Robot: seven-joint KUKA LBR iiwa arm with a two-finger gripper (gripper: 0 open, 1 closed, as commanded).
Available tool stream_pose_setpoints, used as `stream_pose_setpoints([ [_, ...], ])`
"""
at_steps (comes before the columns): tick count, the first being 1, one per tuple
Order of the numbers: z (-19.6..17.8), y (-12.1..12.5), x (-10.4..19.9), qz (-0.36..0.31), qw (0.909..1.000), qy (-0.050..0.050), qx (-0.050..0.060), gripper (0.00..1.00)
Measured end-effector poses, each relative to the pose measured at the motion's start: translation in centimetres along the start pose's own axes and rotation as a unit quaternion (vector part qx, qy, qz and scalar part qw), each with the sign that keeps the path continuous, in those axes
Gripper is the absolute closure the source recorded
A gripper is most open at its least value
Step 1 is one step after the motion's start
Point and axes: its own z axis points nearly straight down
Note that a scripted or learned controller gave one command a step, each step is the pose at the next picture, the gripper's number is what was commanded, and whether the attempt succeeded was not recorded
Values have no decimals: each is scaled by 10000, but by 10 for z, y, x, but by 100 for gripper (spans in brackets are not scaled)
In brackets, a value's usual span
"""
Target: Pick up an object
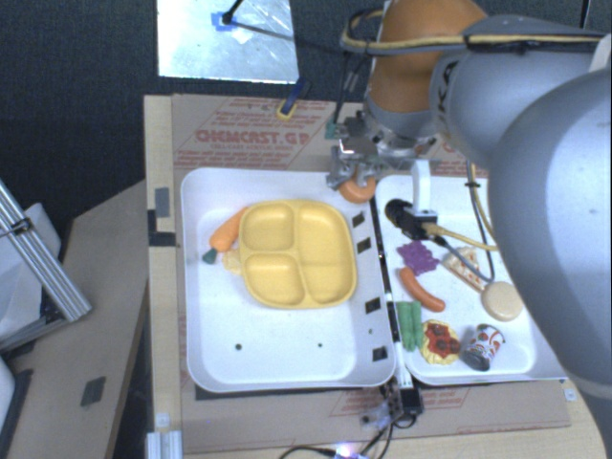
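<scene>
My gripper (pixel 352 182) hangs over the far end of the divider between the two bins. It is shut on a small orange food piece (pixel 360 191), which shows just below the fingertips. The right bin (pixel 521 361) holds a purple piece (pixel 417 256), a red sausage (pixel 422 290), a green piece (pixel 409 323), a pizza slice (pixel 441 341), a small can (pixel 481 345), a pale round bun (pixel 501 301) and a tan stick-like item (pixel 464 265).
The left bin (pixel 277 361) holds a yellow divided plate (pixel 292 253), with a carrot (pixel 226 231) against the plate's left edge. The large grey arm covers the right side of the view. A shiny sheet (pixel 226 27) lies behind the bins.
</scene>
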Motion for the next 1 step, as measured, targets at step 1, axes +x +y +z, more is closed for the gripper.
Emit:
stream_pose_setpoints([
  [1,-4,0,5,-9,10000,3,2,100],
])
